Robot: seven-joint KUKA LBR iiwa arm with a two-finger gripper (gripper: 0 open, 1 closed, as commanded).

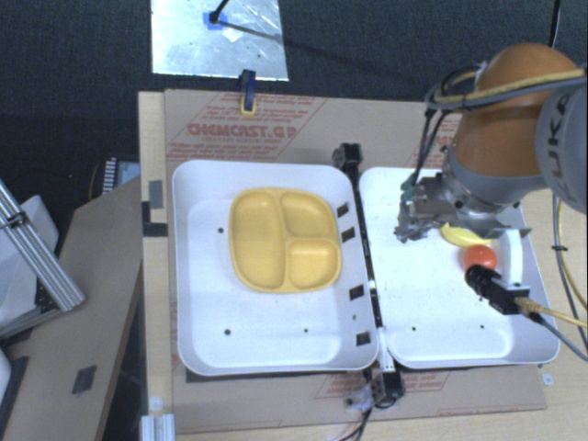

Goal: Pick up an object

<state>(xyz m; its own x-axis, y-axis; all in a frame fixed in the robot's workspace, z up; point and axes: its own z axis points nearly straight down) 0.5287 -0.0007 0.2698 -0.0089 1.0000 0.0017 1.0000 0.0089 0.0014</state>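
From the camera above, two white bins are seen side by side on a sheet of cardboard (276, 127) printed with red lettering, which is laid on the table (152, 136).

In the left bin (276, 333) one yellow plate (280, 239) is found, lying flat a little to the far side of the bin's middle. It is divided into three compartments: one long one on its left and two smaller ones on its right. Four small black clips (347, 235) can be counted along the bin's right wall, where the two bins meet.

In the right bin (432, 310) two loose things are seen, both towards its right side: one yellow banana-shaped piece (459, 236) and one orange ball (480, 256). The ball is placed just to the near right of the yellow piece, and the two appear to be touching.

One arm (514, 108), grey with an orange band, is brought in from the right over the far part of the right bin. Its gripper (411, 223) is held low over the bin's far left area, just left of the yellow piece. Whether the gripper is released or clenched cannot be told, and nothing is seen to be grasped by it.

Beyond the bins, one shiny silver sheet (220, 26) is laid on the dark floor, and one yellow clamp (248, 93) is fixed at the cardboard's far edge.
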